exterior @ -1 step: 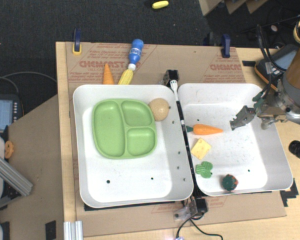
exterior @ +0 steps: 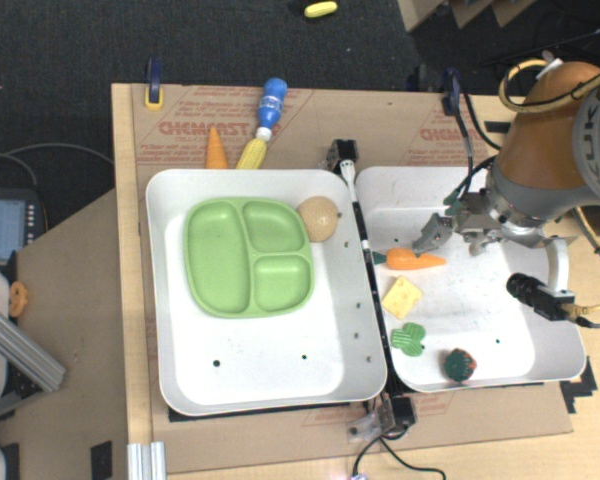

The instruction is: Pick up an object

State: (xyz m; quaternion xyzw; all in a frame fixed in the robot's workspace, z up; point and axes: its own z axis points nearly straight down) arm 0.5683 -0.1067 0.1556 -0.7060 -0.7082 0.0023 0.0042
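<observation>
Here's the arm (exterior: 545,138) reaching in from the right, grey with its orange band bulging above the wrist, and the gripper (exterior: 450,230) hangs low over the right bin (exterior: 540,363). Whether the fingers are apart or together I cannot tell; the wrist hardware crowds them.

Just below and left of the gripper lies the carrot (exterior: 414,260), orange, tapered, smooth, lying crosswise near the bin's left wall. It sits close to the seam between the bins, so room on that side is tight. Nothing is between the fingers that I can make out.

Further down the same bin: a yellow cheese wedge (exterior: 401,296), flat and angular, then a small green ridged piece (exterior: 409,339), then a round dark-green and red ball (exterior: 459,365) near the front rim. The middle and right floor of this bin is bare white, lightly speckled.

The left bin (exterior: 240,368) has rounded corners and a glossy wall. A green divided plate (exterior: 248,256) fills its upper half, three compartments, matte plastic. A tan egg-shaped object (exterior: 319,217) rests just beside the plate's upper right corner, near the bin's right wall. The lower half is open.

Behind the bins, on the cardboard-coloured bench (exterior: 130,268), lie a blue-and-white bottle (exterior: 270,107) and an orange cone (exterior: 215,149).
</observation>
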